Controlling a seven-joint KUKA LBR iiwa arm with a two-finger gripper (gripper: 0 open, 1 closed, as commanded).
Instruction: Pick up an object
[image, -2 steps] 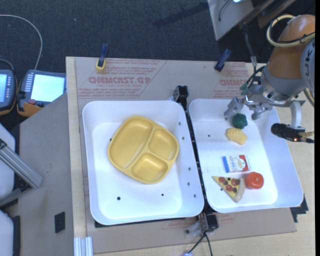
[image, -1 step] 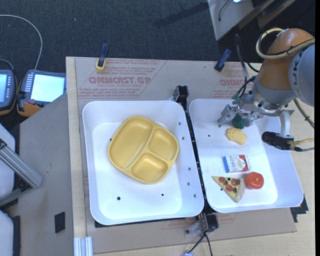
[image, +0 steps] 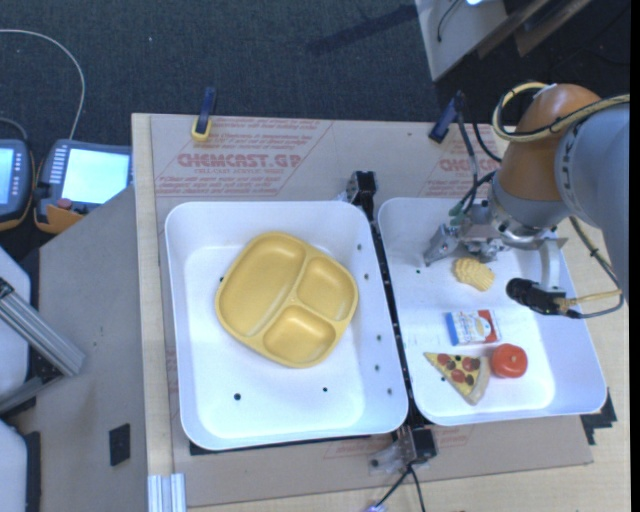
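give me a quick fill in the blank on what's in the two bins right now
1. The yellow divided plate lies in the ____ bin as the camera sees it.
2. The plate has ____ compartments.
3. In the right bin, the pizza slice lies beside a red ____.
4. The gripper hovers nearest the ____ corn piece.

Missing words: left; three; tomato; yellow

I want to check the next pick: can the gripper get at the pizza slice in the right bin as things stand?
Probably yes. The pizza slice lies flat in the right bin, uncovered. The gripper is above the same bin, but the tomato and small carton lie close by.
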